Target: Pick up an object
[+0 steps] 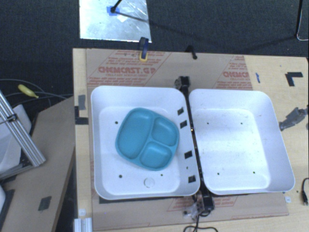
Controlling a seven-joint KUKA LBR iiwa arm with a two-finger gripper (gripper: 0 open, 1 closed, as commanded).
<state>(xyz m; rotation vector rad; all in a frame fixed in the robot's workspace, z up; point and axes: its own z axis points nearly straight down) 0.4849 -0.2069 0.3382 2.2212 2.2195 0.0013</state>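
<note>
Teal 3-compartment plate (147,138) flat in left bin (104,144); gripper (293,118) at right edge, state unclear.

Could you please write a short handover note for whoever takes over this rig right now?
Gripper: at the right edge of the view, outside the right bin, holding nothing that can be seen.
Things: a blue divided plate lies flat in the left bin, roughly in the middle, with a small round disc on the bin floor near its front wall.
Done: nothing picked up yet; the plate sits untouched.
Left: reach across to the left bin, grasp the plate, probably by its rim, and lift it.
</note>
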